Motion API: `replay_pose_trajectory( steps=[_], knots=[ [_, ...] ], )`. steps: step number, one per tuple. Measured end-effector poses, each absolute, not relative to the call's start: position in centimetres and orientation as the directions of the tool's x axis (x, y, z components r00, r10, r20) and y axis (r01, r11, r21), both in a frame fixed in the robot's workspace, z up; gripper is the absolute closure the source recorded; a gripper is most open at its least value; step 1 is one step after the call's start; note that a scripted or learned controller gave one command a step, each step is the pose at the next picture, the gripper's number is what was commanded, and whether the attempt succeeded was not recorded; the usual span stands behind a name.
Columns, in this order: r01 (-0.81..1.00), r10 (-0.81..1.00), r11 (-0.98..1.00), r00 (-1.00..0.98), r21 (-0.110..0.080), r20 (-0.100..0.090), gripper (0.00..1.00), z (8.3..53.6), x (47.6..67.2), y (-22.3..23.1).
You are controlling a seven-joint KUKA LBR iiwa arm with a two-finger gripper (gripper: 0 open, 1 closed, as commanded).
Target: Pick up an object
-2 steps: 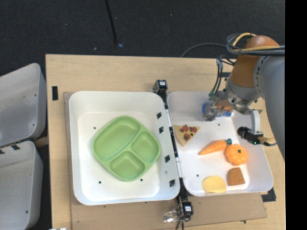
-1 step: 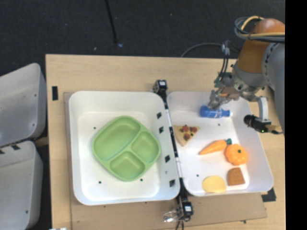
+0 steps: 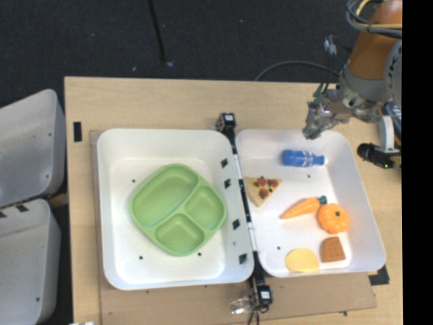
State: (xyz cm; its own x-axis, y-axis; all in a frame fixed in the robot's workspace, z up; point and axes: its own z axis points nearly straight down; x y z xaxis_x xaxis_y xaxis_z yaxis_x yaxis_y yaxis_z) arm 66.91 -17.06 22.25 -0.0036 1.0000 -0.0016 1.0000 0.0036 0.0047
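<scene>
Fingers (image 3: 311,131) apparently pressed together with nothing between them, poised over the far rim of the right bin (image 3: 365,202), just above and to the right of a blue bottle (image 3: 302,158).

Left to right on the wooden table (image 3: 81,107): left bin (image 3: 108,181) with a green divided plate (image 3: 177,209); then the right bin with a pizza slice (image 3: 262,188) near the dividing wall, the blue bottle lying on its side at the far end, a carrot (image 3: 301,208), a yellow piece (image 3: 302,260), a small orange pumpkin (image 3: 333,218) touching the carrot's leafy end, and a brown biscuit (image 3: 332,249) just beside the yellow piece.

Probably the approach step, nothing lifted yet. Next: spreading apart, then lowering over the bottle, the nearest target. Bottle close to the far wall, so little room on that side; open floor toward the carrot.
</scene>
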Motion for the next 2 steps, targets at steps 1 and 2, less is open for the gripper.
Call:
replay_pose_trajectory(
  steps=[1,2],
  knots=[
    [1.0,1.0,0.004,-0.004,0.004,-0.002,1.0,27.5,67.1,-17.2],
    [1.0,1.0,0.005,-0.005,-0.004,0.0,1.0,25.9,65.5,-13.0]
  ],
)
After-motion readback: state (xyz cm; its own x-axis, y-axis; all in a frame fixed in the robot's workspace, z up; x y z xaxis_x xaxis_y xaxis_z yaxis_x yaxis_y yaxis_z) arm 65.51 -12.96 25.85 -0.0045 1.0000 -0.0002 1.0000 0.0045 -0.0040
